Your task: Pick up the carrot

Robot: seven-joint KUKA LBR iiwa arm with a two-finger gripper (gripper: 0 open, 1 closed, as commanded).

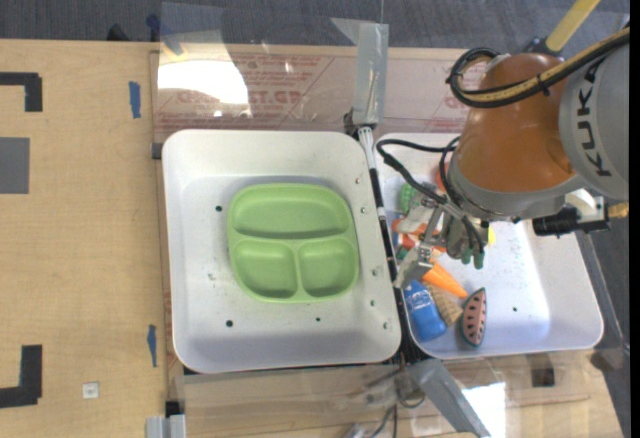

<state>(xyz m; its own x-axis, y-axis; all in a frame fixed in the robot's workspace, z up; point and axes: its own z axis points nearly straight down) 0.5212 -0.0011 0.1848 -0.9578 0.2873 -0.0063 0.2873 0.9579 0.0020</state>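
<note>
Blue bottle [424, 314] nearest; carrot [443, 278] just beyond. We see gripper [447, 238] above carrot, finger opening unclear. We judge approach step; descent next.

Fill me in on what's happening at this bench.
A grey KUKA arm with an orange band reaches in from the right, and its gripper hangs low over the right bin, in among a cluster of small toys. The carrot lies on the bin floor just below it, beside a blue item and a watermelon slice. The left bin holds a green divided plate.
</note>
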